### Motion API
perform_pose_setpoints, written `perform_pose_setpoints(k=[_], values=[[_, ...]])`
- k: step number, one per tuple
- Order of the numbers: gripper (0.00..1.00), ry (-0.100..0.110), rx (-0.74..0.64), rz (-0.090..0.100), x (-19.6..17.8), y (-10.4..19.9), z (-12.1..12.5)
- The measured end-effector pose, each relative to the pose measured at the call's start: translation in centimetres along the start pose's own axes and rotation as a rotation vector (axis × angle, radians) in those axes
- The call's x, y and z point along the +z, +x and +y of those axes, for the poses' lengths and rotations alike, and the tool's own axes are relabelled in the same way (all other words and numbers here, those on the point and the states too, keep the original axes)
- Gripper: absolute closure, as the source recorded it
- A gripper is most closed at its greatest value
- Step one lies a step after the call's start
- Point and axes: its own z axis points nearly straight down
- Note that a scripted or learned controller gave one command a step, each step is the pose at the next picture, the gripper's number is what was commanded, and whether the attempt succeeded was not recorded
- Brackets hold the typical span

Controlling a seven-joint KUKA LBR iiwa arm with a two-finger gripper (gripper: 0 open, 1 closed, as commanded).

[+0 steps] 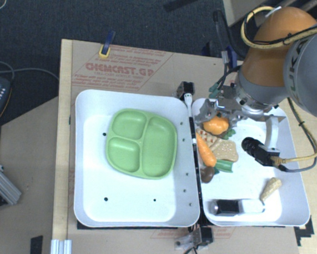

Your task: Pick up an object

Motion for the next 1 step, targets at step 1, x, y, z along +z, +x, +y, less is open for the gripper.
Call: perform_pose_setpoints(k=[1], values=[[1.0, 0.008, 0.001, 0.001, 1.45, 0.33, -0.79]])
